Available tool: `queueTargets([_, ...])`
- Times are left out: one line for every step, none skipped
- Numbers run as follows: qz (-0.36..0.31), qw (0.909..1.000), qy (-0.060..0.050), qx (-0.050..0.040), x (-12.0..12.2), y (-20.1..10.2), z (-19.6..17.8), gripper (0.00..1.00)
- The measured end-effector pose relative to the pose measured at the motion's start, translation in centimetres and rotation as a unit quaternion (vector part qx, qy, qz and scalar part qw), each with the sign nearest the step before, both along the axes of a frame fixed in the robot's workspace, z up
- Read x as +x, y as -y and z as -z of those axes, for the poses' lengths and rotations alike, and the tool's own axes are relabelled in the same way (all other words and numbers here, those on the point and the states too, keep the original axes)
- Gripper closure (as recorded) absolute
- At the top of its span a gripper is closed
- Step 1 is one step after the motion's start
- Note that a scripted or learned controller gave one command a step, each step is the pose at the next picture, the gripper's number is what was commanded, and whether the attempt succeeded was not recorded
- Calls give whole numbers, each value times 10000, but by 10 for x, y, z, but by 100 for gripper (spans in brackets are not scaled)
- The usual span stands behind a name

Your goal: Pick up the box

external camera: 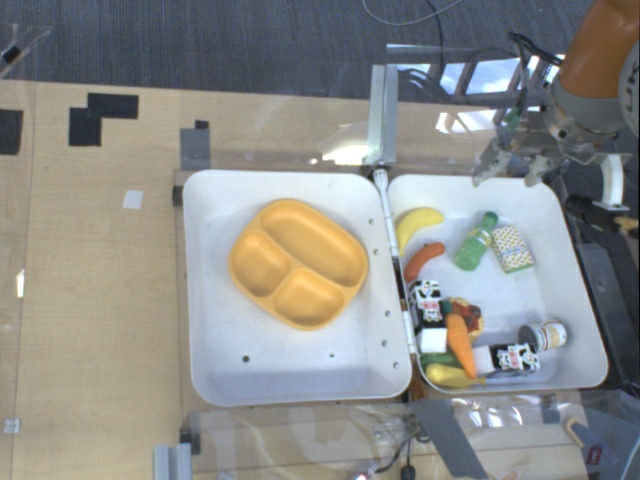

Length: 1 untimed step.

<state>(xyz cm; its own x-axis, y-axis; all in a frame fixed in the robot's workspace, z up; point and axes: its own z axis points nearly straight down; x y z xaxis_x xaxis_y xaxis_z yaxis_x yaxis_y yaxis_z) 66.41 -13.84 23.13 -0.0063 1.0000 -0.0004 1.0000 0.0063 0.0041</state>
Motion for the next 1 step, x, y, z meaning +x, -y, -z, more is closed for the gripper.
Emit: queueTargets([178, 9998, 77, -14, -43, 28, 129, 0])
